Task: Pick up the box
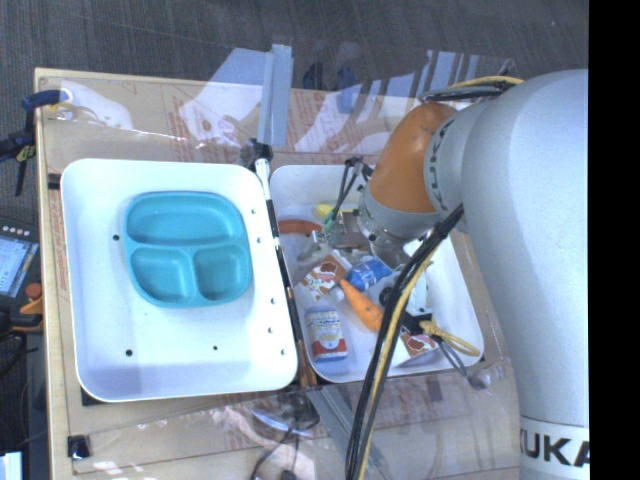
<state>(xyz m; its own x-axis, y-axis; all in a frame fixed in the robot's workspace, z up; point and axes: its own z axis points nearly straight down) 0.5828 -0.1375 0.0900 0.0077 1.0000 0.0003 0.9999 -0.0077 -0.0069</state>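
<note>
A small box (326, 334) with a blue-grey top and a red label lies flat near the front left corner of the right bin (455, 278). A second small red and white carton (321, 279) lies just behind it. My gripper (333, 234) hangs low over the back middle of that bin, under the orange band (410, 168), a good way behind the box and not touching it. The wrist and dark cables hide most of the gripper.
An orange carrot-shaped toy (361, 307), a blue item (372, 271), a yellow piece (323, 210) and a red-brown piece (295, 226) crowd the right bin. A blue divided plate (188, 246) sits in the left bin (90, 348). The grey arm covers the right bin's right side.
</note>
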